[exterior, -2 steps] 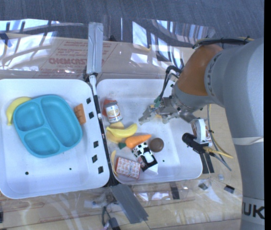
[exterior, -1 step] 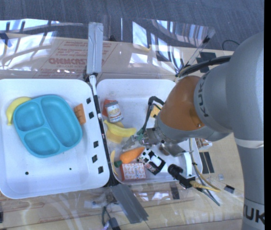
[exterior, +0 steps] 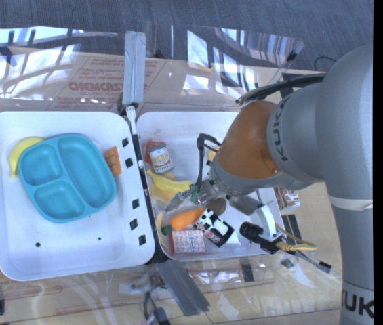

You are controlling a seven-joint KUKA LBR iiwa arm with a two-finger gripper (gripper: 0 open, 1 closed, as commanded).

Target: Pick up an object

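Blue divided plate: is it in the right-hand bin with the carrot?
No, the blue divided plate lies in the left bin, apart from the carrot.

The surface [exterior: 55,87] is pale wood under a glossy clear sheet that throws back window glare — red lettering shows through along its far side. Two shallow white bins sit on it side by side, the left bin [exterior: 15,249] and the right bin [exterior: 177,124] touching, with grey tape strips [exterior: 134,66] at their seam.
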